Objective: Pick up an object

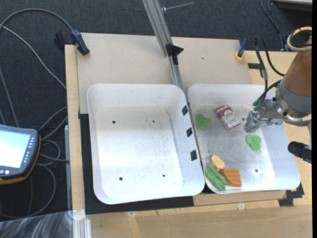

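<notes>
Two shallow white bins are shown side by side on the bench, viewed from above at a slant. The left bin (133, 143) is seen beside the right bin (277, 180), in which all the loose objects are carried. The gripper (251, 123) is positioned low over the middle of the right bin, toward its right wall; whether it is apart or together cannot be told. A red-and-white packet (228, 117) is located just left of the gripper, apart from it. A green piece (254, 142) is found just below the gripper. A second green piece (203, 121) lies near the bin's left wall. At the near left corner, a yellow piece (218, 161), a green bundle (215, 176) and an orange block (232, 177) are clustered together.
</notes>
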You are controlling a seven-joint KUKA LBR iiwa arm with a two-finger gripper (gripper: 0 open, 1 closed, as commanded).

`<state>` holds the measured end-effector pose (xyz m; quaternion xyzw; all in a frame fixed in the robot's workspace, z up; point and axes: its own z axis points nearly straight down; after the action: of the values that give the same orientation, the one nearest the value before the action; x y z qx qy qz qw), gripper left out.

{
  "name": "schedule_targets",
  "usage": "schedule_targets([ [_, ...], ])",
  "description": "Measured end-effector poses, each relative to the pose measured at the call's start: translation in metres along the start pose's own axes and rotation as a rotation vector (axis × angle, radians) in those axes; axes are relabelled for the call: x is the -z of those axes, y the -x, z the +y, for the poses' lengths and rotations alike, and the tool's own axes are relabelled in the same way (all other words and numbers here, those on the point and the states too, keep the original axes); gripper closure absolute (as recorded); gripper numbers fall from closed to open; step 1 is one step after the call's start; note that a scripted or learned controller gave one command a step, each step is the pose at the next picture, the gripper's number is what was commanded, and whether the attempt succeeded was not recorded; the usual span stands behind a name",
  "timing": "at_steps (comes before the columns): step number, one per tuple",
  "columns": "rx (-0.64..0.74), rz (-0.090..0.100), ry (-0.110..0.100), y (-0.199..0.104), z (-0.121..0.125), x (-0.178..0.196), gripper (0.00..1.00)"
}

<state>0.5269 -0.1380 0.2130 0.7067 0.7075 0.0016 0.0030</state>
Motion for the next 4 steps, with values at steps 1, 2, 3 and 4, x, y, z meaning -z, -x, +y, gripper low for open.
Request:
schedule_targets([
  [1,0.0,0.001,-0.002,0.0,0.001,0.018,1.0],
  [2,0.006,0.003,-0.002,-0.049,0.017,0.028,1.0],
  [3,0.006,0.004,-0.005,-0.106,0.029,0.02,1.0],
  [4,0.006,0.005,-0.004,-0.161,0.052,0.029,1.0],
])
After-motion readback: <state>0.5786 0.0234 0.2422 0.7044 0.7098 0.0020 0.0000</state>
